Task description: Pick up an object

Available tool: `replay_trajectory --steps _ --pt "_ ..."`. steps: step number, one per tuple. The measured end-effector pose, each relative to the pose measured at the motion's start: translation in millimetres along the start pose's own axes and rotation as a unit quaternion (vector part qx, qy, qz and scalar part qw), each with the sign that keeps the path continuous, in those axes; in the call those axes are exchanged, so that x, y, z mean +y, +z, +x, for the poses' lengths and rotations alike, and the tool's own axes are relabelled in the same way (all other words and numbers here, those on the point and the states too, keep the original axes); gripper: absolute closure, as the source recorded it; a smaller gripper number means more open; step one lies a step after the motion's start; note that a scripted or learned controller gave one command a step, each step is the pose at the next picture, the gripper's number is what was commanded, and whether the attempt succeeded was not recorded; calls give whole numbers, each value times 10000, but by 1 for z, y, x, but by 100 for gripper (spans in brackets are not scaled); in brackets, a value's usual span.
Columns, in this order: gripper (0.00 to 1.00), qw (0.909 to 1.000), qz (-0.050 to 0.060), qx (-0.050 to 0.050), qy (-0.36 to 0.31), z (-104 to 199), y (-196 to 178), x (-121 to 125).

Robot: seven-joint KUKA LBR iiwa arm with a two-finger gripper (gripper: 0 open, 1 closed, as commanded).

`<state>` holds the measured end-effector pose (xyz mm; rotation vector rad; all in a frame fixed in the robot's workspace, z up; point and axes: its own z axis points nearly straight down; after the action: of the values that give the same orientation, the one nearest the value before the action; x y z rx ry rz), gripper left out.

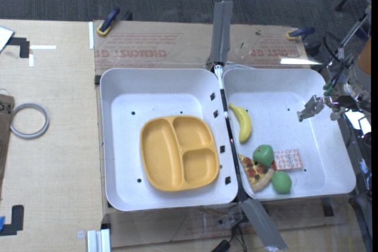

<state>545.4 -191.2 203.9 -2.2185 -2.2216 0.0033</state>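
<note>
Right now I see the gripper [311, 108] over the right-hand side of the right bin [331, 168], reaching in from the right edge, well above and apart from the cluster of objects in that bin's near left corner. I cannot tell from this slant whether its jaws are spread or pressed together; nothing shows between them. The candidates for picking all lie in the right bin. A yellow banana [241, 121] lies close to the bin's left wall, running roughly front to back. Nearer to me, a green apple [263, 154] sits just beside a small red-and-white card [287, 159], which lies flat on the bin floor to the apple's right. A toy pizza slice [255, 172] lies just in front of the apple, seemingly touching it, with its point toward the left wall. A second green fruit, lime-like, [282, 182] sits just right of the pizza slice, near the front wall. In the left bin [112, 127] a yellow divided plate [179, 152] with three compartments rests around the middle, slightly toward the front. Off to the left on the bench [53, 186] I see a roll of tape [28, 120] lying flat, well apart from both bins.
</note>
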Motion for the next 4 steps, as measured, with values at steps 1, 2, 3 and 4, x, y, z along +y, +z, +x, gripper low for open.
replay_trajectory --steps 1,2,3,4 --pt "0 9964 -1 2 -851 45 11 -22" --pt "0 9895 -3 1 -1447 94 27 -34" --pt "0 9811 -54 -19 -1935 92 110 -60" --pt "0 9840 -31 -16 -1784 27 110 -9"
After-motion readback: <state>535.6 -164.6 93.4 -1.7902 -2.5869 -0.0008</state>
